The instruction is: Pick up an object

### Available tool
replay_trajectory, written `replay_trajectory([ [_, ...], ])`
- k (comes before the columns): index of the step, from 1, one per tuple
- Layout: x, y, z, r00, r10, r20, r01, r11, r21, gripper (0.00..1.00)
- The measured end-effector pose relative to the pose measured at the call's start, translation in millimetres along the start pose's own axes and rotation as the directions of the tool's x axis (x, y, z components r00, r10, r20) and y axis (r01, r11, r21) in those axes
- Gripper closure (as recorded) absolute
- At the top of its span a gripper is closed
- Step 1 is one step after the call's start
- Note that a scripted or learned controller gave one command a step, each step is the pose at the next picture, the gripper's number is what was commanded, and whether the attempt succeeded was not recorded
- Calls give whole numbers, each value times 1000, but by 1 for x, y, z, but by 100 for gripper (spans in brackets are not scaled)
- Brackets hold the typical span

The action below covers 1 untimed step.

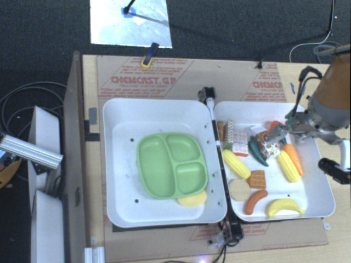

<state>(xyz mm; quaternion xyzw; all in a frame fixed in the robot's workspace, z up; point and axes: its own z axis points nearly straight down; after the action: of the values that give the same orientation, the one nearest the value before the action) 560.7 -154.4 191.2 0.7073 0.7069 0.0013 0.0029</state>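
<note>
Here, the bench (164, 73) carries two white bins side by side, divided by a dark rail (216, 147); all places below are given relative to that rail. The left bin (118, 147), just left of the rail, holds a green tray (171, 164) with three compartments, lying flat near the bin's middle. A pale yellow piece (192, 199) shows from under the tray's near edge, close to the rail. The right bin (318, 196), just right of the rail, holds the toy foods. The arm (334, 86) enters from the far side of this bin, well away from the rail. Its gripper (281, 131) sits low over the cluster at the bin's middle; whether it is released or clenched cannot be told, and nothing is seen grasped. Just beside the gripper lie a dark green piece (256, 149), a small patterned block (270, 148), a corn cob (288, 166) and a carrot (294, 156) touching the cob. Nearer the rail lie a second cob (236, 164), a waffle (257, 178), a beige disc (239, 189) and a small box (239, 148). Toward the near wall lie a sausage (255, 201) and a banana (285, 206).
</note>
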Motion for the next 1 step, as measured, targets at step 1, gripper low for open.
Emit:
replay_trajectory([
  [1, -12, 51, 85, 1000, -5, 1, 5, 1000, -1, 0],
])
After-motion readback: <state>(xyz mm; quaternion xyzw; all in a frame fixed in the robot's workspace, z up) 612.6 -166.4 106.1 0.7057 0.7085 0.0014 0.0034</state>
